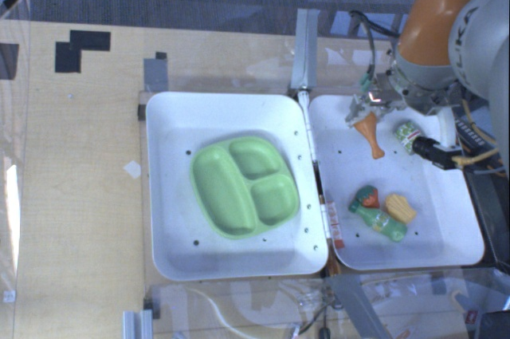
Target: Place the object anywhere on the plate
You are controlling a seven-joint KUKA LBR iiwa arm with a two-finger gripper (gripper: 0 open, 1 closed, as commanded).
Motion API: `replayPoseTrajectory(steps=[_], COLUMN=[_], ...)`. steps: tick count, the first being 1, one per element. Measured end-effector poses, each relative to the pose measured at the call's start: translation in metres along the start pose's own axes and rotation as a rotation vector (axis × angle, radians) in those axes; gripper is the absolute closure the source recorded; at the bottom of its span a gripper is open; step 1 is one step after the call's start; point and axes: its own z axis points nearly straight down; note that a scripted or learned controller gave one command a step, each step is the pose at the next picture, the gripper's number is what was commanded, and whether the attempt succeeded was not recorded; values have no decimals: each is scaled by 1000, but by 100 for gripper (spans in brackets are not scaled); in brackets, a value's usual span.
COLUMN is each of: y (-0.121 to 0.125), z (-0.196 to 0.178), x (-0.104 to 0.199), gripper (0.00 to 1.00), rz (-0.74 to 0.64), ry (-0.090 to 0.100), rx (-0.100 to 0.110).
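Risk first: the orange carrot-shaped toy (370, 134) lies slanted in the right white bin (446, 250), thick end up against the gripper (364, 108), so a pinch on that tapering body could squirt it loose well short of the green three-compartment plastic plate (243, 186) in the left white bin (167, 250). The grey arm with its orange band (446, 18) hangs over the bin's far corner, wrist bent downward. Whether the gripper is spread or closed, I can't tell.

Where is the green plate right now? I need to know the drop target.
The green plate lies in the left bin, about centred, across the divider from the toys in the right bin.
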Motion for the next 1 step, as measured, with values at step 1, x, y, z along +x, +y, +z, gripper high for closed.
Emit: replayPoseTrajectory(steps=[1], y=[-21], z=[1], x=[58], gripper=[100], rz=[-218], ry=[1], rx=[2])
